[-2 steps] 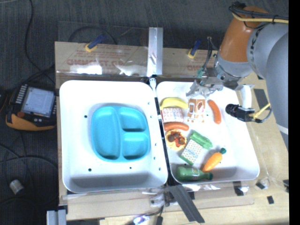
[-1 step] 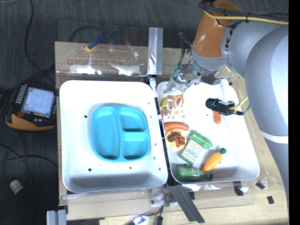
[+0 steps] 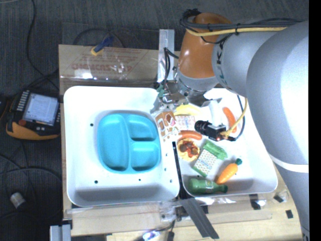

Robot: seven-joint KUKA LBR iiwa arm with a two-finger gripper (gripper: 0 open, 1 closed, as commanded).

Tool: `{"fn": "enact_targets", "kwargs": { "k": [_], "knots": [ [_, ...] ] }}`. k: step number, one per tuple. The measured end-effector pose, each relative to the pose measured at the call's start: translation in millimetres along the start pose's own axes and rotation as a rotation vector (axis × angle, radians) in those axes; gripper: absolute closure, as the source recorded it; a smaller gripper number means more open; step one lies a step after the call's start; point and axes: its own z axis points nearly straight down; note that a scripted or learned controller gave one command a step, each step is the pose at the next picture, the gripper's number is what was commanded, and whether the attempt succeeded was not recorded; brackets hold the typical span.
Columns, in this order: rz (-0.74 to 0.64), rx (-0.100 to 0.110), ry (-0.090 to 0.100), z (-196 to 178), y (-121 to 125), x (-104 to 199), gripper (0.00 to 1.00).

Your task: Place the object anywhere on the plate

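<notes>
Nearest in the right bin (image 3: 268, 177) lie a green bottle (image 3: 207, 186) and a carrot (image 3: 227, 172), among other toy food. Left, the blue plate (image 3: 128, 140) sits in its bin (image 3: 80, 185). My jaws (image 3: 167, 95) hover at the far rim between bins; I cannot tell their opening.

Light blue plate (image 3: 129, 140) with three sections, lying flat in the middle of the left white bin (image 3: 80, 185). Small toy foods (image 3: 200, 149) heaped in the right bin (image 3: 261, 179), unsorted.
</notes>
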Motion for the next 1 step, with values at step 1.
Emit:
{"fn": "enact_targets", "kwargs": {
  "k": [1],
  "knots": [
    [0.000,0.005,-0.001,2.3,-1.3,-0.9,0.00]
  ]
}}
